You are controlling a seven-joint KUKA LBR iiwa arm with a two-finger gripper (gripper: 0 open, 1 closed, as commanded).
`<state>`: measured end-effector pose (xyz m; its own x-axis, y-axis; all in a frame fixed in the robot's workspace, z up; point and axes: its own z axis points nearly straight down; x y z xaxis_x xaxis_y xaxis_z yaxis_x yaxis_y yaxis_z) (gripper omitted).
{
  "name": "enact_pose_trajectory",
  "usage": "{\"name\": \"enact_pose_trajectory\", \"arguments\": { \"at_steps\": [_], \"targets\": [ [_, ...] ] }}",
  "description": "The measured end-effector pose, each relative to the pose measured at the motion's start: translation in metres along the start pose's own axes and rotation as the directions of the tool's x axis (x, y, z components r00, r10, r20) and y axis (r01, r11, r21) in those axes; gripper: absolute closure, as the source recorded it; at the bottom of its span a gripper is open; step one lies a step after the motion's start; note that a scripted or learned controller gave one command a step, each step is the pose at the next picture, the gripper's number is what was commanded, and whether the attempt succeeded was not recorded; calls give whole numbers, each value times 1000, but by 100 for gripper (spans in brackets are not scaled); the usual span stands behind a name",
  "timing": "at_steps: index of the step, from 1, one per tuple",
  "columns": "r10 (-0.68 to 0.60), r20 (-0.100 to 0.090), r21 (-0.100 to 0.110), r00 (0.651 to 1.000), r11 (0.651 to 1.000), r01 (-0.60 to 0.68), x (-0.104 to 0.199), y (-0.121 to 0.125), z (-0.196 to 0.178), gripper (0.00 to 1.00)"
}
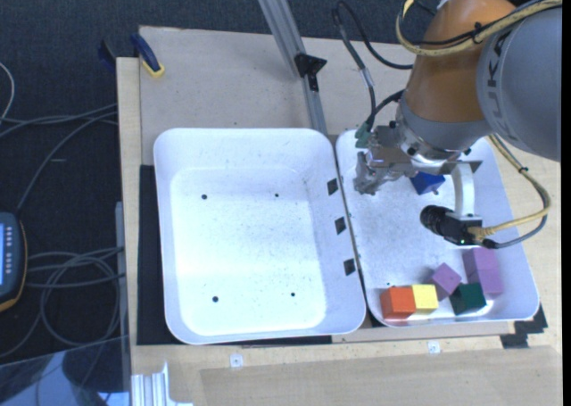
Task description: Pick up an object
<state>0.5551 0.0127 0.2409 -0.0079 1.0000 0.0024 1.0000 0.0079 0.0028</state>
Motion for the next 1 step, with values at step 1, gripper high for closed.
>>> {"name": "enact_pose_trajectory", "arguments": {
  "at_steps": [1],
  "targets": [
    [1,1,1,1000,1000,-1,55,16,10,100]
  ]
}}
